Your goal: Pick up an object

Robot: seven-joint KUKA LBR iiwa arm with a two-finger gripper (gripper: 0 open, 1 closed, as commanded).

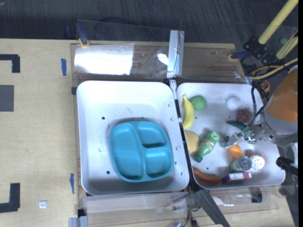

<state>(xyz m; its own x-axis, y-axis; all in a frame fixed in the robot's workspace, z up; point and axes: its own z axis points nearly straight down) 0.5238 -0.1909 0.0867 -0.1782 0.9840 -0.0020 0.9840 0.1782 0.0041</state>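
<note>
Clearly, crowding is the main risk: the right bin (215, 91) packs small things so close that a grab could catch two or knock one aside. It holds a banana (188, 111), green ball (199, 103), green bottle (207, 144), orange block (235, 151), white ball (232, 102) and a brown piece (206, 176) at its lower rim. The left bin (94, 103) holds one blue tray (141, 150). The pincer (246, 135) sits low at the frame's right, among the clutter; whether it is wide or narrow cannot be told.

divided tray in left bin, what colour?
Light blue, plain with no pattern; the divided tray shows clearly in the camera view.
</note>
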